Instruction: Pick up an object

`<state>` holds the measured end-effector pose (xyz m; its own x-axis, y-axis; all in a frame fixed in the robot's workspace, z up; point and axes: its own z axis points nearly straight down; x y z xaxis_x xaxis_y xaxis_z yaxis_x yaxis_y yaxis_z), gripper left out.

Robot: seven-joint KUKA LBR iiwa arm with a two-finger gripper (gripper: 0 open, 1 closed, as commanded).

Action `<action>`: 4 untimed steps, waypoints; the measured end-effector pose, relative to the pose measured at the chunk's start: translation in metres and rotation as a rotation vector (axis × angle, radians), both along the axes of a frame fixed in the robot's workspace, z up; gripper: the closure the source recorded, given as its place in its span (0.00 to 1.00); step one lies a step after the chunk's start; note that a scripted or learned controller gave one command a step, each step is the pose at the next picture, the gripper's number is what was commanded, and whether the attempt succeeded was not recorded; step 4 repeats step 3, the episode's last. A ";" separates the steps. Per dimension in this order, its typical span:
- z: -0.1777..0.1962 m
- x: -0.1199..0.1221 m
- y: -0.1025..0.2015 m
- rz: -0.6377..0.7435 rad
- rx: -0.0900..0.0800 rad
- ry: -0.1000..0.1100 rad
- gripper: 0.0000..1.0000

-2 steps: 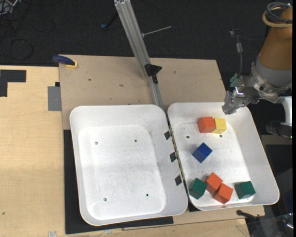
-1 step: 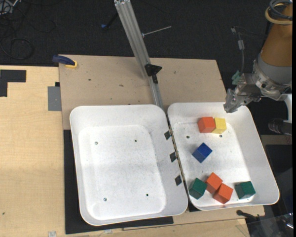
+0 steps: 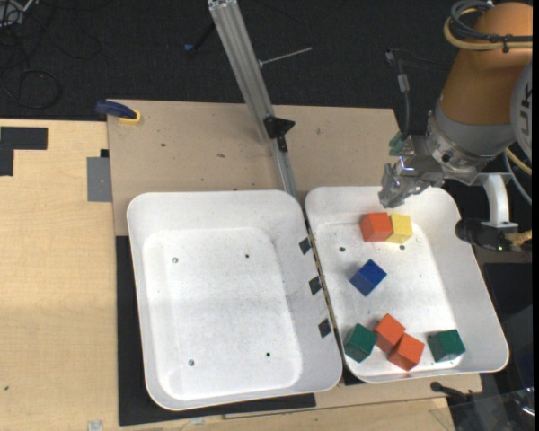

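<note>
Your bench (image 3: 207,142) carries two shallow white bins side by side; the left bin (image 3: 162,241) has a bare floor, and the right bin (image 3: 472,285) holds every block. The arm (image 3: 481,79) reaches in from the right, with the tool (image 3: 397,187) poised above the far rim of the right bin, just beyond an orange cube (image 3: 375,227) that touches a yellow cube (image 3: 400,228). You cannot tell whether the tool is released or clenched; nothing shows in it. A blue cube (image 3: 367,277) lies alone mid-bin, well apart from the rest. These blocks look small, light and rigid, so take the blue one across two opposite flat faces.
</note>
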<state>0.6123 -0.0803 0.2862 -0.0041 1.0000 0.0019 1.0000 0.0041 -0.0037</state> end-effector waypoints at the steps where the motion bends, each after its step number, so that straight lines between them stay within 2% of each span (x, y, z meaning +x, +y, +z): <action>1: -0.008 -0.001 0.048 0.000 -0.001 0.000 1.00; 3: -0.036 -0.031 0.136 -0.001 -0.001 0.003 1.00; 4: -0.036 -0.031 0.136 -0.001 -0.001 0.003 1.00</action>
